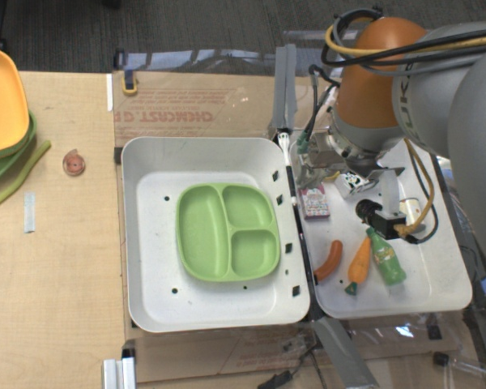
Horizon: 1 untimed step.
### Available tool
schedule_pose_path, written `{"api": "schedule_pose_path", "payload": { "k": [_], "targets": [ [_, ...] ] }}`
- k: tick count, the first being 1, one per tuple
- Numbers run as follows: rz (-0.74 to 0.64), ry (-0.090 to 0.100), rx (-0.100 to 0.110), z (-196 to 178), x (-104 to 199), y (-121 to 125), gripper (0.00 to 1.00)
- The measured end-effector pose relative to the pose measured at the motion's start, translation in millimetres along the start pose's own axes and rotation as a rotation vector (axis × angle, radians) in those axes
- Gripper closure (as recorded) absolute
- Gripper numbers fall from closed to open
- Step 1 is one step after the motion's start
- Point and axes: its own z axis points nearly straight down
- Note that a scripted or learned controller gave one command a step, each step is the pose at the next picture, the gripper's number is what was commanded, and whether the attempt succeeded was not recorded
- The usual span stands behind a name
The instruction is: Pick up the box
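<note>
The box [316, 204] is small, pink and purple, and lies flat near the left wall of the right bin [425, 292]. My gripper [317, 171] hangs directly above the box's far end, low over the bin floor and reaching in from the orange wrist at the upper right. The box rests on the bin floor; whether the gripper touches it is hidden by the gripper body.
A sausage [329, 259], a carrot [359, 261] and a green bottle [386, 261] lie in the right bin's near half. The left bin [139, 217] holds a green divided plate [228, 232]. Stacked orange and green plates [2, 116] sit far left.
</note>
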Motion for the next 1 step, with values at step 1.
{"api": "schedule_pose_path", "payload": {
  "k": [1],
  "targets": [
    [-0.002,-0.002,0.002,-7.9,-0.8,-0.1,1.0]
  ]
}}
